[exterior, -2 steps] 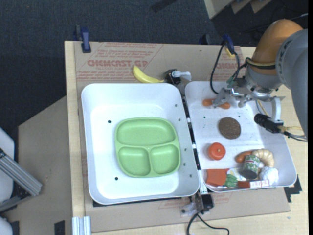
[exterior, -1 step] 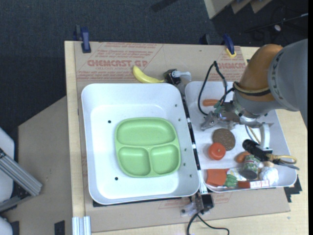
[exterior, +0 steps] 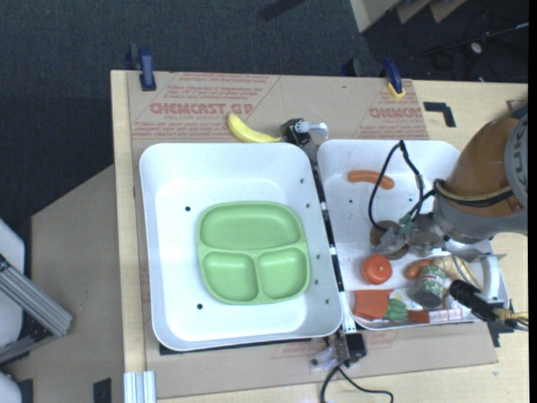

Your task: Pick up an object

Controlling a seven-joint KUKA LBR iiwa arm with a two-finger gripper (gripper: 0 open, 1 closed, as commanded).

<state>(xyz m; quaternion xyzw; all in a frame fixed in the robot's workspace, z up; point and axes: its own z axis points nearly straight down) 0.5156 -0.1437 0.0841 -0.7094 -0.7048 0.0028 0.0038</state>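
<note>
my gripper (exterior: 393, 237) is low in the right bin (exterior: 352, 159), can't tell its state, could snag that cable (exterior: 388, 175)

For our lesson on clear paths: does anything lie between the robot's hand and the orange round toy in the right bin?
Nothing visible does. The hand hangs just above the orange round toy in the right bin, with bare white floor between them. A black cable loops farther back, off that line.

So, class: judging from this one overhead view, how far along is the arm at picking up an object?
Done: the gripper is down inside the right bin, above the orange tomato. In hand: nothing visibly. Left: grasping and lifting; tomato, sausage and can lie on the floor.
</note>
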